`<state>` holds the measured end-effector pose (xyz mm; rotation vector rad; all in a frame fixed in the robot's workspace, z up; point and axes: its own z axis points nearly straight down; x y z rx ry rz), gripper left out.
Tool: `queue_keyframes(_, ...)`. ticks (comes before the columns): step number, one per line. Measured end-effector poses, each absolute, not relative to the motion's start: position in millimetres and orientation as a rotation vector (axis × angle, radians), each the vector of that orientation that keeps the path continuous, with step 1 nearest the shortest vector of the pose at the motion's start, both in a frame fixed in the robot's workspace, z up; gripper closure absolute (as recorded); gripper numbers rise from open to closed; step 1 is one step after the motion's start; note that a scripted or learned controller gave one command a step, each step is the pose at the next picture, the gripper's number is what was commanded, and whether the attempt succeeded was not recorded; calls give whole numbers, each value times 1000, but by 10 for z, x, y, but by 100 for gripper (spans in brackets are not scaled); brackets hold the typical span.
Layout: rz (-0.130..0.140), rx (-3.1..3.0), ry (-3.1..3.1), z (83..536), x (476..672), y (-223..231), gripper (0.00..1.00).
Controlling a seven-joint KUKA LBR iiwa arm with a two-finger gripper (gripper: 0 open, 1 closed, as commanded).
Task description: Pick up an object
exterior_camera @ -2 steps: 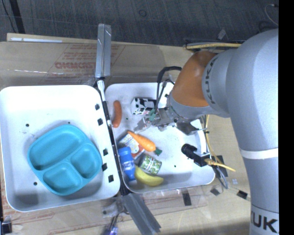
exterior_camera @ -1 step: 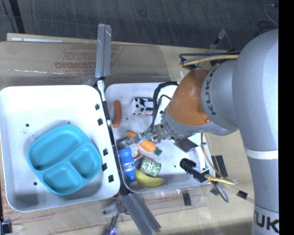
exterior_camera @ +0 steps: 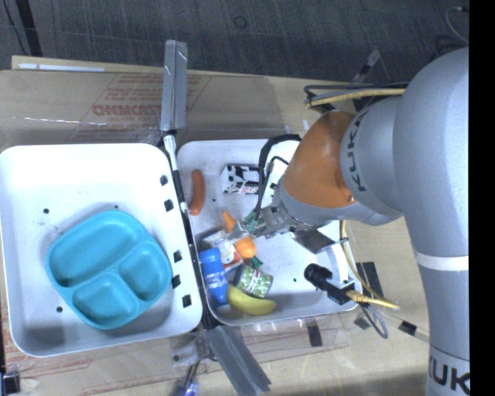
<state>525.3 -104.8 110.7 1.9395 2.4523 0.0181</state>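
In the camera view, two white bins are seen side by side on the tabletop (exterior_camera: 74, 97). The left bin (exterior_camera: 16, 188) is occupied by a blue divided plate (exterior_camera: 107, 266), which lies flat toward the near side. The right bin (exterior_camera: 290, 264) holds a scatter of small things.

A brown sausage (exterior_camera: 197, 190) is laid along the wall shared with the left bin, toward the far end. A black-and-white packet (exterior_camera: 241, 178) is found near the far wall, well apart from the rest. A small orange carrot (exterior_camera: 228, 220) lies toward the middle, and an orange ball (exterior_camera: 245, 248) is set just beside it on the near side. A crumpled white scrap (exterior_camera: 217, 239) is seen next to the ball, on the side of the shared wall. A blue can (exterior_camera: 212, 272) lies along the shared wall, with a green packet (exterior_camera: 254, 280) near it and a yellow banana (exterior_camera: 249, 304) against the near wall, touching the green packet.

The grey arm (exterior_camera: 379, 163) is brought in from the right, its orange band (exterior_camera: 318, 167) hanging over the far half of the right bin. The pincer (exterior_camera: 260, 221) is lowered over the middle of that bin, just beside the carrot and above the orange ball. Whether the pincer is wide or narrow cannot be told, and nothing can be seen held in it.
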Motion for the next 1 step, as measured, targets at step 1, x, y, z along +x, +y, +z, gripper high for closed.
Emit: queue_keyframes(1,-1,1811,2569,2048,5759,-851,100)
